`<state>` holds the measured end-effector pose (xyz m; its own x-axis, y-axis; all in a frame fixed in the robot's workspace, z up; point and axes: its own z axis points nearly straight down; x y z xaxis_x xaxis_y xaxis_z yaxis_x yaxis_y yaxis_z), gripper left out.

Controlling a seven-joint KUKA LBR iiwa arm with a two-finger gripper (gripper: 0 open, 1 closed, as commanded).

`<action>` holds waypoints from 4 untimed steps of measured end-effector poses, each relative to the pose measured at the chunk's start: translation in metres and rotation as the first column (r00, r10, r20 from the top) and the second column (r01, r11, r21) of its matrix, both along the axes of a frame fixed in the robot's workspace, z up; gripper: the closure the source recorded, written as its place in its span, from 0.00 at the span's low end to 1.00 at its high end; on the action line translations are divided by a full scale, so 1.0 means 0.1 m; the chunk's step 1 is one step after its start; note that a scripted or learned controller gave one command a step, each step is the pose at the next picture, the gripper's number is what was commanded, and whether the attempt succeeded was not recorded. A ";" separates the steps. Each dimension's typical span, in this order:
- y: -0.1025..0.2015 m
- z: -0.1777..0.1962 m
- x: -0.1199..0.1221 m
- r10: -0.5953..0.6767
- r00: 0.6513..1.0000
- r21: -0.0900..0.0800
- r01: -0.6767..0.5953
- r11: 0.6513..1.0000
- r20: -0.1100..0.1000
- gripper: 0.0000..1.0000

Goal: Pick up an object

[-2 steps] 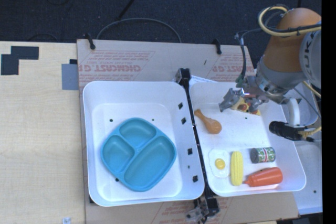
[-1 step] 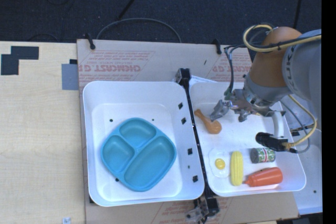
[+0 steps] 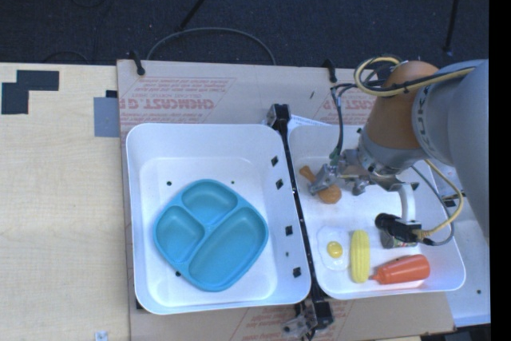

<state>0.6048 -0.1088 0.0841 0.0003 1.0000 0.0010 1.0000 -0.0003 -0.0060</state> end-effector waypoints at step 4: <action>0.04 1.64 -0.13 0.001 1.000 -0.001 -0.001 1.000 0.005 1.00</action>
